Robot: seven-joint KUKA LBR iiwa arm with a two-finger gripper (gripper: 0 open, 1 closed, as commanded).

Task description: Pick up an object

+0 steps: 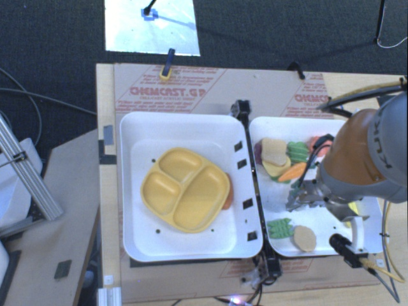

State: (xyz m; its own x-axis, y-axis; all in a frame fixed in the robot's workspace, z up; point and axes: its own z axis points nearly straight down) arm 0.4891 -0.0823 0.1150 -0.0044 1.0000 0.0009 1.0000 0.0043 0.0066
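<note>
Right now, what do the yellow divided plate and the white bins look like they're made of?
The yellow divided plate looks like molded plastic: one even color, rounded compartment ridges, a soft dull sheen. The white bins, left bin and right bin, also seem plastic, possibly thin formed sheet, with smooth matte walls and rounded corners; the view can't settle it.

1 fixed camera above the bench [210, 85], angled down on both white bins [137, 234], arm [360, 152] from right.

Bright even overhead light, soft blur, faint shadows
</note>
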